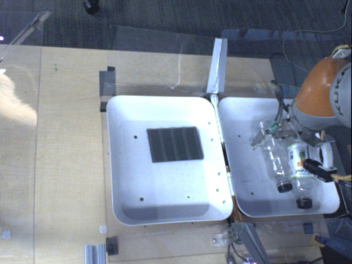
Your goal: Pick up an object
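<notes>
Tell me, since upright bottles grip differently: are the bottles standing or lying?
Lying. Both clear bottles stretch flat along the right bin's floor, dark caps sideways.

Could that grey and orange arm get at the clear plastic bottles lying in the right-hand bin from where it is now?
Probably yes. The arm already hangs over the right bin, its gripper just above the two clear bottles lying side by side, caps toward the near edge. Nothing covers them; the bin wall is close by.

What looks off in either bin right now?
Nothing spilled or broken. Two clear plastic bottles lie on their sides in the right bin, below the gripper. The left bin holds a flat dark ribbed pad, slightly askew.
</notes>
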`<state>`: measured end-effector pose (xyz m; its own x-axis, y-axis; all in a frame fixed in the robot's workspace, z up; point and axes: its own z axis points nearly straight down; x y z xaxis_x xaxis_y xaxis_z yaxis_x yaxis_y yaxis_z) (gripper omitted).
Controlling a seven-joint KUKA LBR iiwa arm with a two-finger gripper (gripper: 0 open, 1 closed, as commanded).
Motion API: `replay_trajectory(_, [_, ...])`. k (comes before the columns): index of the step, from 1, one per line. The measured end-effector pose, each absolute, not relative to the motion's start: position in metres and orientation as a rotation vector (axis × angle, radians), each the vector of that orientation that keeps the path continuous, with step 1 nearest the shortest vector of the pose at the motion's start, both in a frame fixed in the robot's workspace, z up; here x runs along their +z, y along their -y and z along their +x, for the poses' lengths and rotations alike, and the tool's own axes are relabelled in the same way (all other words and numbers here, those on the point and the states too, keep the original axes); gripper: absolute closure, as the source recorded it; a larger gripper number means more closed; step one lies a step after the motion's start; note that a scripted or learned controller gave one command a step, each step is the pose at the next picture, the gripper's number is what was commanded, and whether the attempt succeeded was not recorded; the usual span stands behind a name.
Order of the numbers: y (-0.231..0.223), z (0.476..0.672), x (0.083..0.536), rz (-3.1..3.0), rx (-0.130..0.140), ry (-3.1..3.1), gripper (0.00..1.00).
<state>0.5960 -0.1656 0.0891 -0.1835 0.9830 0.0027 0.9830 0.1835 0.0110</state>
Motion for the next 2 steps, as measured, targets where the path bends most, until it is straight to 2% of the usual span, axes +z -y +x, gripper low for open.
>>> replay_trajectory(1, [0.165,0.562,0.09,1.693,0.017,-2.632,0.0])
replay_trajectory(2, [0.166,0.627,0.088,1.815,0.008,-2.554,0.0])
